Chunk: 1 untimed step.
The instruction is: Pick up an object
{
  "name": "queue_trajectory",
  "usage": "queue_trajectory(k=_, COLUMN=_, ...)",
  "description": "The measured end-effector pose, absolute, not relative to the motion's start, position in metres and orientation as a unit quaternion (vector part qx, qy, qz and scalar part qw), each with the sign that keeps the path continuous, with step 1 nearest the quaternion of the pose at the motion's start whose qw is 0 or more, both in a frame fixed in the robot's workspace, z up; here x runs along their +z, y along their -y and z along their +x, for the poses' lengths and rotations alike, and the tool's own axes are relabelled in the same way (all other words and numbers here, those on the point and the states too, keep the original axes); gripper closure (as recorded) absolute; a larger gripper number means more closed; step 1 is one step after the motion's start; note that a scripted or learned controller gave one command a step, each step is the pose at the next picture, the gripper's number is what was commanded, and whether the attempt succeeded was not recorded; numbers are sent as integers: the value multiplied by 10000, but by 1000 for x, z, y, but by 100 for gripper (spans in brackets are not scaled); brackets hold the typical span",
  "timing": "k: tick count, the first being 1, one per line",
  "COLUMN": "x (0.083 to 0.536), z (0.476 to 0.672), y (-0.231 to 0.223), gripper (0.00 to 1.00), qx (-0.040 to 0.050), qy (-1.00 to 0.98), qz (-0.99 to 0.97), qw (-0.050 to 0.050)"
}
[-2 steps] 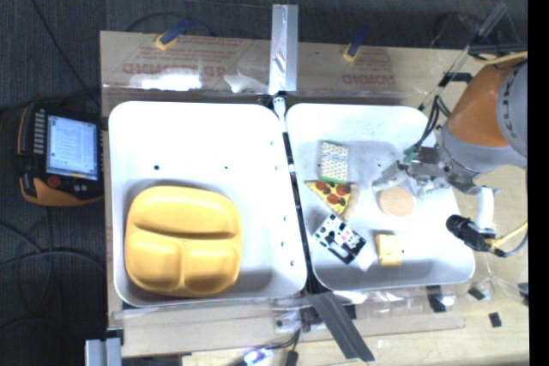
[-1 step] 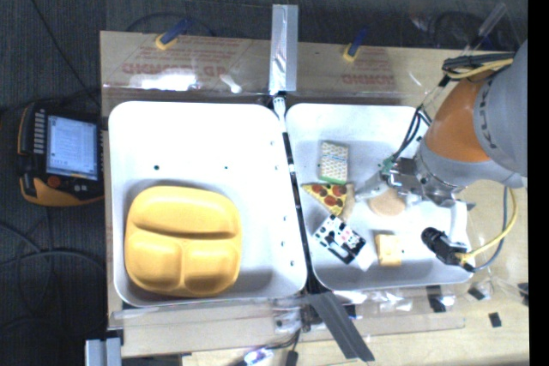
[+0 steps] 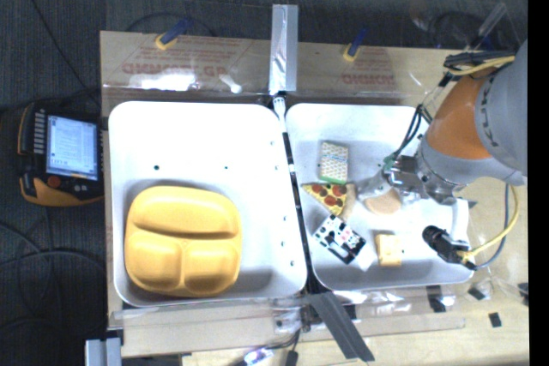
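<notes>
Right bin (image 3: pixel 403 117) with gripper (image 3: pixel 383 189) low over tan disc (image 3: pixel 383 203), finger spread not discernible.

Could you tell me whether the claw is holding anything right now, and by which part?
Cannot be told: the claw sits over a tan round piece, its grip hidden.

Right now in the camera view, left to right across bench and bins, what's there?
Handheld screen pendant → big yellow bread-shaped toy in left bin → black-and-white dice block → yellow cracker block → gripper by the round tan piece.
</notes>
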State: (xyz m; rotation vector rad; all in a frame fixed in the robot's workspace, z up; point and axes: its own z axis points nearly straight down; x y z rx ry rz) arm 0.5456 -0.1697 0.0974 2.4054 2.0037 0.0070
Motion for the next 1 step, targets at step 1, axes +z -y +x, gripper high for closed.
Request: queue_trajectory(k=1, x=179, z=567, y=163, gripper=100, qx=-31, qy=-5731, qz=8195, qw=-4)
